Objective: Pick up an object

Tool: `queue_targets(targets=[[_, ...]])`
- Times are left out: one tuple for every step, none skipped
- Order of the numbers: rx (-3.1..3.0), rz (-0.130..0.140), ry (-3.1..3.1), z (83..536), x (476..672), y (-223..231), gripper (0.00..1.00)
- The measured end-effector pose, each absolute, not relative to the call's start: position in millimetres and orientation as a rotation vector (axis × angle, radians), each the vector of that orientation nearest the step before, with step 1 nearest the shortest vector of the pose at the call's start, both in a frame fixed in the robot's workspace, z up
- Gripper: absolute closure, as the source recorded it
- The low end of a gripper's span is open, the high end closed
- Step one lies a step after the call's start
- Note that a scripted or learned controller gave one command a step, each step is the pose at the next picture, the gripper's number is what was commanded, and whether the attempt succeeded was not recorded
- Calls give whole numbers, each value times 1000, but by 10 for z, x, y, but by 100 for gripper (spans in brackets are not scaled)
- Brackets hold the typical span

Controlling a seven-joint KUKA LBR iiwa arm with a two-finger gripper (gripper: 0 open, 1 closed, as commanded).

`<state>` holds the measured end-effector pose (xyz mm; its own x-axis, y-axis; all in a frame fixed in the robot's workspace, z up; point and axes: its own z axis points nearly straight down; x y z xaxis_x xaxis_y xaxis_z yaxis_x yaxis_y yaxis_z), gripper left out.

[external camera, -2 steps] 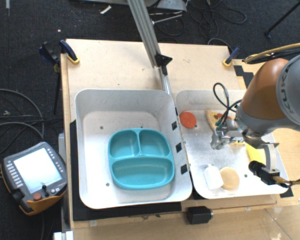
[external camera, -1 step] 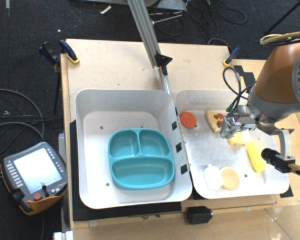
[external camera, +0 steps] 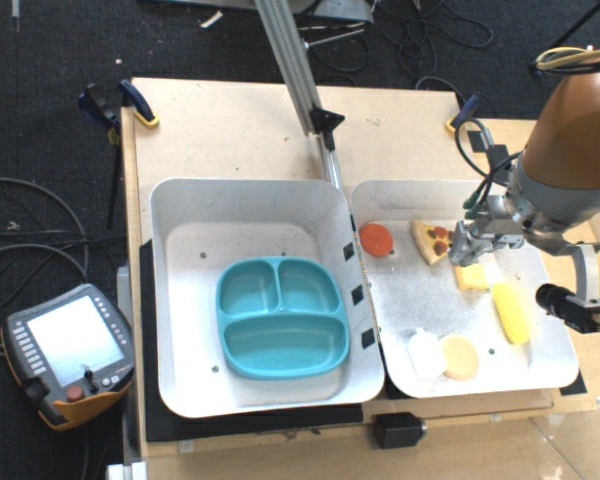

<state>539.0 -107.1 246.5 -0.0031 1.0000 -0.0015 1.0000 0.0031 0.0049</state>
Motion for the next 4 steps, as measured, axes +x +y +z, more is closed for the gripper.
queue_targets(targets=[[2212, 4, 2230, 2546, 5467, -539, 100], [2212, 2, 2232, 2567, 5480, 7, 100], [2212, 4, 2231, 2609, 5577, 546, 100], [2213, 0, 2230, 2497, 5619, 983, 100]])
